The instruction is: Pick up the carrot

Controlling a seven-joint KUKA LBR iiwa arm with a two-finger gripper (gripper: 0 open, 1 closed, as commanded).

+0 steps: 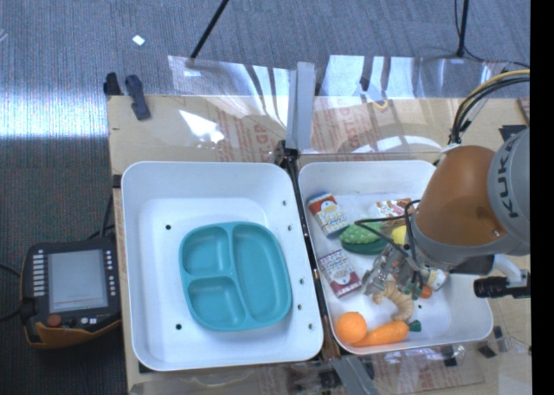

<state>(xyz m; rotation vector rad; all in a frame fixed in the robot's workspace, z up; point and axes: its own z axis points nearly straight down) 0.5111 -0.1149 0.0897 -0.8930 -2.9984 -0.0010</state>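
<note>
The carrot [387,333] is orange with a small green tip. It lies flat near the front edge of the right bin [459,322], next to an orange ball-shaped fruit [351,327] on its left. My gripper [394,279] hangs low over the middle of the right bin, a little behind the carrot and apart from it. A tan toy piece [401,300] lies between the gripper and the carrot. The orange wrist band [459,198] and grey arm cover the bin's right part.
Two red-and-white cartons [326,213] [340,270], a green item [363,238], a yellow item [398,235] and a small packet [389,208] crowd the right bin. A teal divided plate [234,275] lies in the left bin [147,211]. A teach pendant [69,285] sits left of the bench.
</note>
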